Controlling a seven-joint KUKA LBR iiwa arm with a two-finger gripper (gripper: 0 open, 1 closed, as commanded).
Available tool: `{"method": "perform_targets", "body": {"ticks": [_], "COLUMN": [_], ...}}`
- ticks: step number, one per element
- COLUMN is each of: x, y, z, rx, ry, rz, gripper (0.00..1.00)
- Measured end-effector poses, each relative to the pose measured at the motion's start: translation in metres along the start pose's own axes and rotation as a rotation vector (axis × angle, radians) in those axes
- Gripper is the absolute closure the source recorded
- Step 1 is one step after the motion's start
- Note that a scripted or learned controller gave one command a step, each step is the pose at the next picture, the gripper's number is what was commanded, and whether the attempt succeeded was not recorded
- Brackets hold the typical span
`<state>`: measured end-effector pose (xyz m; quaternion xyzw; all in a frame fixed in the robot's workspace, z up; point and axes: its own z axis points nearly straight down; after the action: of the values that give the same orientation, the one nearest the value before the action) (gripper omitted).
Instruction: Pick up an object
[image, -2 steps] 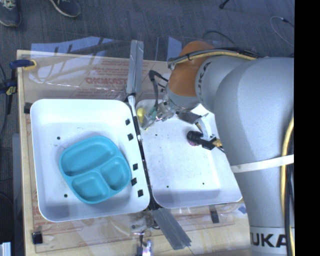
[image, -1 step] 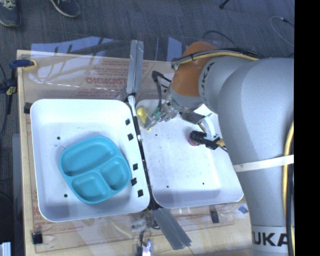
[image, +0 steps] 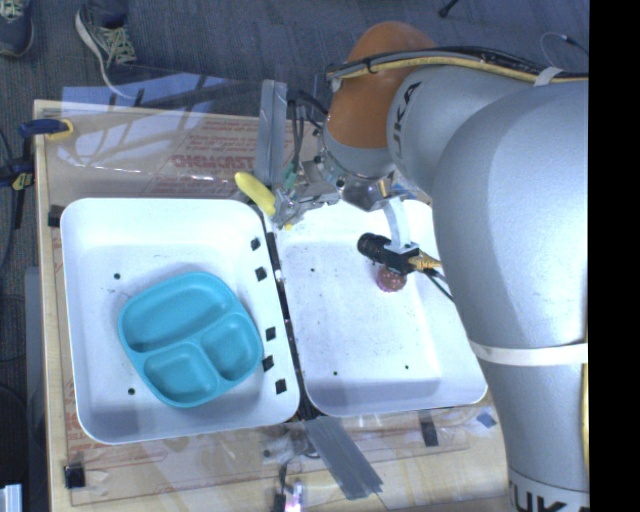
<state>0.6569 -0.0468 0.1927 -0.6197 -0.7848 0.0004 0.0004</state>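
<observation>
Yellow object (image: 254, 190) sits at the bins' top edge beside the gripper (image: 285, 212), whose grip I cannot tell.

Robotics lab | big grey arm (image: 500, 200) with orange band over a wooden bench (image: 150, 140) | two white bins (image: 90, 330) side by side, joined by black clips | grey carpet floor (image: 220, 40) behind | a pair of sneakers (image: 105, 40) at top edge

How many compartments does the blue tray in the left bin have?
3. The blue tray has one long compartment along its upper-left side, and two smaller ones beside each other along its lower-right side. None appears hidden.
</observation>
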Motion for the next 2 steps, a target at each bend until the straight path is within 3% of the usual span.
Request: {"method": "perform_targets", "body": {"ticks": [1, 2], "x": [-0.0652, -0.0648], "y": [-0.0163, -0.0161], "z": [-0.0148, -0.0145], "rx": [0.001, 0.001], "ry": [0.000, 0.000], "rz": [0.002, 0.001], "gripper": [1.00, 0.00]}}
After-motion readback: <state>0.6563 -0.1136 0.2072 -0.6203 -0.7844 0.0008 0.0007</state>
